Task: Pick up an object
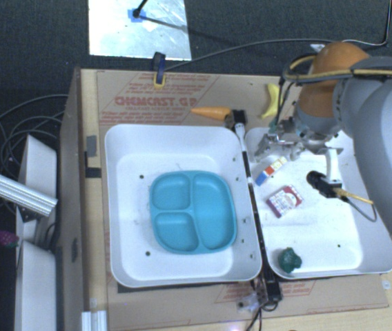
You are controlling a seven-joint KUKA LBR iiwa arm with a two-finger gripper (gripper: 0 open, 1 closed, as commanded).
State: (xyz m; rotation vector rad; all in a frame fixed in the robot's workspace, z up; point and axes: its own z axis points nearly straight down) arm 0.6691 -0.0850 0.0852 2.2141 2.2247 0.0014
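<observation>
Camera view: jaws sit over the far left corner of the right bin, close to a small striped block; you cannot tell whether they are wide or narrow. A red-and-white packet lies near the block, and a green lump in the near left corner. The left bin holds a blue divided plate. Behind the bins, a banana and a carrot lie on the desk.

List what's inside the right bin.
In the right bin: a red-and-white packet, a dark green lump near the front edge, and a small white-blue-red piece. The arm covers the bin's far right part, so anything there is hidden.
</observation>
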